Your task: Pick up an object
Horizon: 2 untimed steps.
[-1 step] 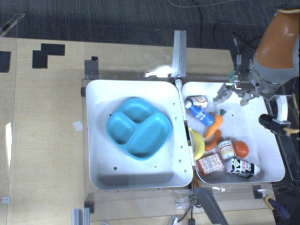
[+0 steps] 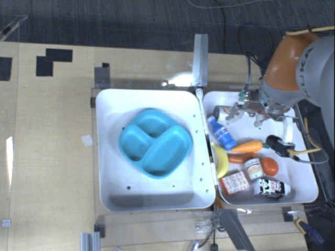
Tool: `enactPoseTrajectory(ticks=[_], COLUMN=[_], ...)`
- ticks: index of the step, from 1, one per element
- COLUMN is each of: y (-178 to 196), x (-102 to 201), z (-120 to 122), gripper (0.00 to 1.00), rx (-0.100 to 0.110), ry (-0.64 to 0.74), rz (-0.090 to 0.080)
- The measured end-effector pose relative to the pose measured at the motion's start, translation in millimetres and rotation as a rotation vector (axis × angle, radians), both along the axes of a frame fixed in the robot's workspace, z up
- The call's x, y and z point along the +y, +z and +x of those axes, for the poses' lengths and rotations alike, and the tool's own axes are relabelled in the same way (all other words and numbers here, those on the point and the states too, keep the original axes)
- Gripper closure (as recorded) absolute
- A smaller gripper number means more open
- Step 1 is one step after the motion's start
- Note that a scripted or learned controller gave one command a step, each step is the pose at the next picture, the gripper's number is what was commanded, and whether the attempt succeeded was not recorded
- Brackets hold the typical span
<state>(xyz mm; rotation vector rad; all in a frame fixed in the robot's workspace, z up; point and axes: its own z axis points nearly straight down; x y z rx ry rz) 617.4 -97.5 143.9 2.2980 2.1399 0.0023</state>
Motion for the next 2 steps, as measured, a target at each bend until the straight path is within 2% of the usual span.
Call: enactPoseTrajectory(ticks=[1, 2], y=[-28, -33], x=[10, 3], z=[-8, -21], gripper=[0.00, 0.00], rx=[-0.038, -0.066], ry=[0.076, -0.078], rz=[-0.004, -0.005])
